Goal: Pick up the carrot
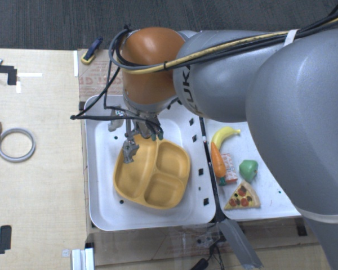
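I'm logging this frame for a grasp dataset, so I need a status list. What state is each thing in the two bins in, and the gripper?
gripper: over the left bin, at the yellow tray's upper left rim
yellow tray: lying in the left bin, compartments bare
carrot: lying in the right bin by the divider, not held
banana: lying above the carrot
green pepper: resting in the right bin
pizza slice: lying flat

Robotics lab, KUKA arm (259, 66), white bins (98, 207), toy food

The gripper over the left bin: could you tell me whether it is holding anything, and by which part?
Nothing is held. The gripper hangs over the yellow tray's left rim with nothing between its fingers; the carrot lies in the right bin.
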Robot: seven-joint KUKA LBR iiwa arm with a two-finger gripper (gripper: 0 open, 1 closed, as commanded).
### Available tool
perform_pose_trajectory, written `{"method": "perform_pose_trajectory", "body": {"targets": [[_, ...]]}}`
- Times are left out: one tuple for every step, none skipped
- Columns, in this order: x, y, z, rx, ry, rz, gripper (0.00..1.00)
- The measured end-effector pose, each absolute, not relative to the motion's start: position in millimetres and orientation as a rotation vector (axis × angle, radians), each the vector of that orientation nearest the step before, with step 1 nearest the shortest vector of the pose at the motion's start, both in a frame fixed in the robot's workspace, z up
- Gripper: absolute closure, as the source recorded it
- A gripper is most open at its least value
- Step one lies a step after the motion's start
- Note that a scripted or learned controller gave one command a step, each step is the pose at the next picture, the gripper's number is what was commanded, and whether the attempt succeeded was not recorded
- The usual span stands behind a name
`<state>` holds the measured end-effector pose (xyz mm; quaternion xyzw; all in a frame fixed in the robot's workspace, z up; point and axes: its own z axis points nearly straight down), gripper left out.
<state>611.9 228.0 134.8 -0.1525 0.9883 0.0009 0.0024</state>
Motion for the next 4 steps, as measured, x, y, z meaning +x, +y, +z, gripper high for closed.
{"method": "perform_pose_trajectory", "body": {"targets": [[613.5, 227.8, 145.4, -0.469, 3.097, 0.008, 1.0], [598.4, 229.3, 103.7, -0.045, 3.123, 0.009, 1.0], [573.2, 233.6, 105.1, 0.525, 3.068, 0.031, 1.0], [557.3, 235.3, 102.6, 0.88, 2.991, 0.036, 1.0]]}}
